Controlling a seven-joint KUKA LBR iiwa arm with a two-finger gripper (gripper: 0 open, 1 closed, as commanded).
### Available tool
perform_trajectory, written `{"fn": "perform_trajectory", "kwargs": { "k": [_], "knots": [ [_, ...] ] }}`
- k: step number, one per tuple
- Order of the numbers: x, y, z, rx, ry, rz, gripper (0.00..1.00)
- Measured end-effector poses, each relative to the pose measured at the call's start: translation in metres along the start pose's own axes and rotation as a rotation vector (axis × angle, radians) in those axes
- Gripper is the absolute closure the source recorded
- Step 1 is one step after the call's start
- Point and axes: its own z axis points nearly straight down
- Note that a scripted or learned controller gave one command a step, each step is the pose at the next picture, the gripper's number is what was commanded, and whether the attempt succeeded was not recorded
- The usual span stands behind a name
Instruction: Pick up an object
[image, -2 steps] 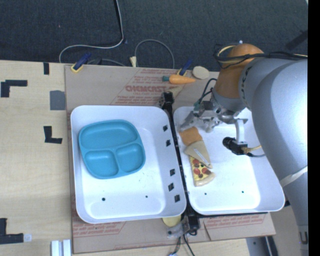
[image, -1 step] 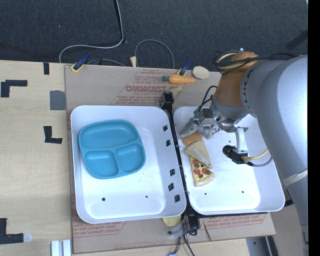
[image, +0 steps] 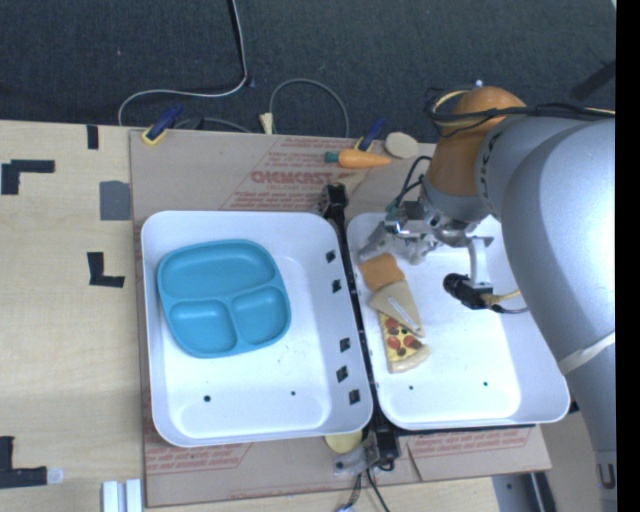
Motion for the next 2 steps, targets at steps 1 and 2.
{"fn": "perform_trajectory", "kwargs": {
  "k": [1, 2],
  "knots": [
    [0.003, -0.085, -0.002, -0.003, -0.001, 0.003, 0.00],
    [0.003, -0.082, -0.012, -0.005, -0.002, 0.002, 1.00]
  ]
}}
